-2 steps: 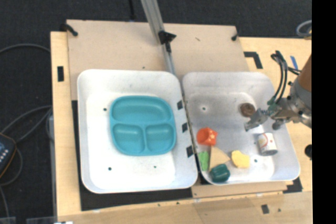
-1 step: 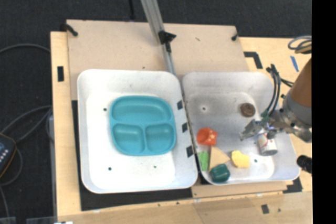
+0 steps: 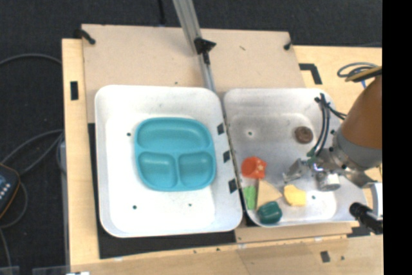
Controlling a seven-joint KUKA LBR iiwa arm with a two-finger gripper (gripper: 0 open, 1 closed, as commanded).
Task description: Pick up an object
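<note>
Yellow block [image 3: 295, 196] looks like the easiest target, sitting in the right bin [image 3: 270, 106] near its front edge, just right of the green piece [image 3: 270, 212] and the green stick [image 3: 250, 194]. My guess is it's a small light toy, probably soft or foam-ish, so it shouldn't slip much; I'd pinch it across its short sides from straight above. Orange piece [image 3: 253, 168] sits up and left of the block, brown disc [image 3: 303, 134] well behind it. Gripper [image 3: 308, 172] hangs just behind and right of the block, close but I can't say it's touching. Honestly can't tell how it's set, the metal bits blur together, and nothing visible is caught in it. Teal tray [image 3: 174, 152] sits alone in the left bin [image 3: 116, 138].
</note>
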